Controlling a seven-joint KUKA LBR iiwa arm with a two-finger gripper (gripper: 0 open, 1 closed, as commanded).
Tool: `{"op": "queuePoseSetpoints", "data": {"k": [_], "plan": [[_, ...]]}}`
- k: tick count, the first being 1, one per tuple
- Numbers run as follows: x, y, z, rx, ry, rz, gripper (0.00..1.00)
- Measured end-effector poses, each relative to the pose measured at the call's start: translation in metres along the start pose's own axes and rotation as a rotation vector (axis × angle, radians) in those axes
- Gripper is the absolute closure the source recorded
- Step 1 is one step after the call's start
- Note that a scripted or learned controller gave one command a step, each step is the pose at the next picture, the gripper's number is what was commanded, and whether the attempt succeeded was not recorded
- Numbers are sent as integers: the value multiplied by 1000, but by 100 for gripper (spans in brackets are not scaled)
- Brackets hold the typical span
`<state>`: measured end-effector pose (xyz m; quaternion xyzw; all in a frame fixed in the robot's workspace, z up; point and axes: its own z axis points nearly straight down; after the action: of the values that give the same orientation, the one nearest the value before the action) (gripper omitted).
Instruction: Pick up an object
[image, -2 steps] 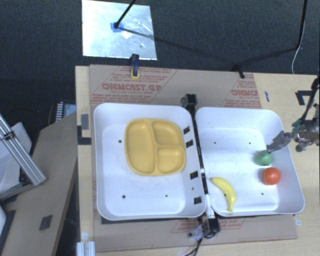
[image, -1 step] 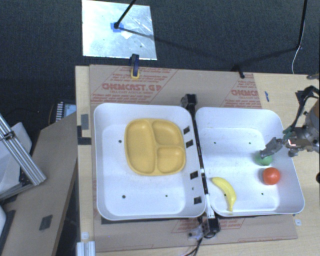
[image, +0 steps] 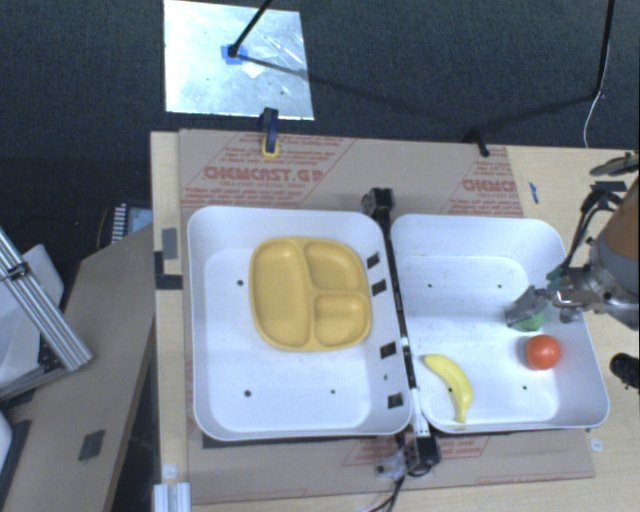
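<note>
The right bin (image: 470, 250) holds a yellow banana (image: 452, 384) near its front left and a red-orange tomato-like ball (image: 542, 352) toward its right. A small green object (image: 530, 320) lies just above the ball, partly covered by the gripper (image: 527, 308). The gripper reaches in from the right edge, low over the bin's right side, with its tip at the green object. The arm's grey wrist (image: 610, 285) sits at the frame's right edge.
The left bin (image: 220, 380) holds a yellow divided plate (image: 308, 293) with three compartments. A black hinge strip (image: 392, 310) runs between the bins. A cardboard sheet (image: 300, 170) lies under both bins, and a yellow clamp (image: 270, 135) stands behind them.
</note>
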<state>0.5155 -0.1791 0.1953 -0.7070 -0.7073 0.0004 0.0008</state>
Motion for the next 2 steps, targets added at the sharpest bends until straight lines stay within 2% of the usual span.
{"op": "queuePoseSetpoints", "data": {"k": [1,2], "plan": [[1,7,44,0,0,0,0],[0,8,31,-5,-3,0,100]]}}
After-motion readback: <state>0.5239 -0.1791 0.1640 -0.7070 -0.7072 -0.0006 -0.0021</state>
